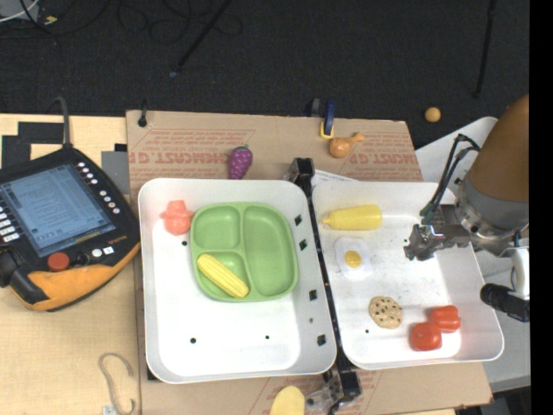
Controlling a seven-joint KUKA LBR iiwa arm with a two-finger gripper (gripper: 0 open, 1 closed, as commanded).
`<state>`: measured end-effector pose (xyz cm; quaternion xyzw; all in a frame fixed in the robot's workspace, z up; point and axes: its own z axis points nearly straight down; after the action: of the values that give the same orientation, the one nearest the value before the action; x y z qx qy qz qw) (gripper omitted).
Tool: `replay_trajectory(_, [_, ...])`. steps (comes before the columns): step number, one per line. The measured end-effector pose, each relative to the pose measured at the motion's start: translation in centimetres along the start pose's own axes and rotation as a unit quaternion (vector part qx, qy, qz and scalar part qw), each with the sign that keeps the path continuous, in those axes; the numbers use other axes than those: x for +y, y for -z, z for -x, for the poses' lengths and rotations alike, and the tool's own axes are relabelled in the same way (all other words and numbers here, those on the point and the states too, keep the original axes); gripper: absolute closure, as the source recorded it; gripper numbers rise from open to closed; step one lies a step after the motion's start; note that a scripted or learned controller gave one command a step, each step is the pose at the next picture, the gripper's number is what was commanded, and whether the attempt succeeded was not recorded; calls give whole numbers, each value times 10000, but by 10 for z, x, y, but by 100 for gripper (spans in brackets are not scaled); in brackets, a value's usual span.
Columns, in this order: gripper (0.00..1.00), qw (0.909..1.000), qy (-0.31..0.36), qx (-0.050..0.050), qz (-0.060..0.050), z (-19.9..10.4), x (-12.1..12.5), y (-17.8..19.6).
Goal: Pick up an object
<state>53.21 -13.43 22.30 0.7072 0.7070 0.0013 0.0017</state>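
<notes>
Two bins side by side on the surface. Left bin (pixel 164 335): pink toy (pixel 176 218) at the far-left corner, green divided tray (pixel 268 258) mid-bin with a yellow corn cob (pixel 223 276) in its near-left compartment. All of that is well apart from the hand.

Right bin (pixel 484 353), left to right: yellow oblong piece (pixel 352 218) near the far edge, long axis running left-right; a fried-egg toy (pixel 352 258) just below it; cookie (pixel 385 311) toward the near edge; two red pieces touching each other, (pixel 425 336) and (pixel 445 318), by the near-right corner.

Hand (pixel 421 242) sits over the right bin's middle-right, toward the far edge. Nearest candidates: egg lies to its left, yellow oblong up-left, cookie nearer the near edge.

Can't tell how far the hand is open – too dark and small. Nothing visible between its tips, so I judge it isn't carrying anything yet
</notes>
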Motion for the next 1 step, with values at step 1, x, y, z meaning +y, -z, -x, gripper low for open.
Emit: replay_trajectory(1, [100, 10000, -2, 7, -27, 1, 0, 4])
